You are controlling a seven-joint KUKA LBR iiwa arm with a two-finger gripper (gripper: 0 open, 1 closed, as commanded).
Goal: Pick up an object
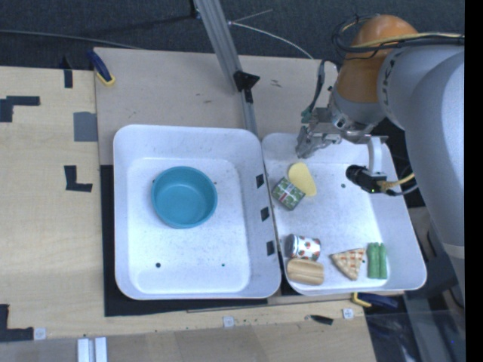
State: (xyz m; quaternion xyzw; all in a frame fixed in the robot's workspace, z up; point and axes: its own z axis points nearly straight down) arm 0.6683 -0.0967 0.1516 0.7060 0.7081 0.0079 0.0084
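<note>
Blue bowl (184, 196) in left bin (128, 202)

You won't find any text you can read here. The small printed can (303, 246) carries markings too blurred to make out.

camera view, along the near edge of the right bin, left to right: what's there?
Small printed can with the bread roll just below it → pizza slice → green piece.
</note>
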